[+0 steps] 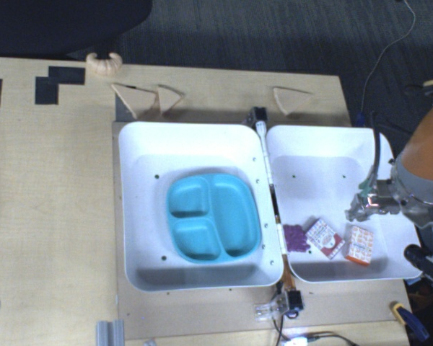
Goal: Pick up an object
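Observation:
In the right bin (317, 157) three small things lie near the front: a purple piece (296, 238), a red-and-white packet (325, 238) and an orange-and-white carton (359, 244). My gripper (366, 204) hangs over the right part of this bin, just above and behind the carton, apart from it. Nothing shows between its fingers. The grey arm with its orange band (427, 146) enters from the right edge.
The left bin (141, 193) holds a blue sectioned plate (213, 216). A black-and-white divider strip (263, 164) runs between the bins. Cables and clips lie at the bench's front edge (289, 305). Wooden brackets (148, 96) stand behind the bins.

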